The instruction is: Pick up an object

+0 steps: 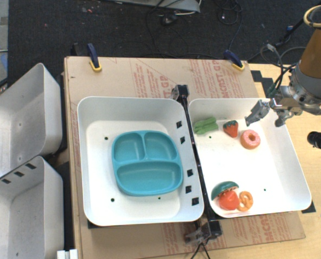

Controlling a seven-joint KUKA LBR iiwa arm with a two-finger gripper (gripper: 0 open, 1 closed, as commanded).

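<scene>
Gripper (268, 114) spread, empty — pink donut (251, 140) (strawberry (231, 128) beside) just below.

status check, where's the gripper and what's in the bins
Gripper open, over the right bin's upper right edge, holding nothing. Nearest: pink donut, strawberry, green piece. Teal plate in left bin. Nothing in the way.

Your arm (314, 63) enters from the right edge, its orange band uppermost and the grey wrist section just below it. The gripper (269, 112) hangs off the wrist toward the left and slightly downward, with two dark fingers (256, 114) spread apart, nothing between them.
</scene>
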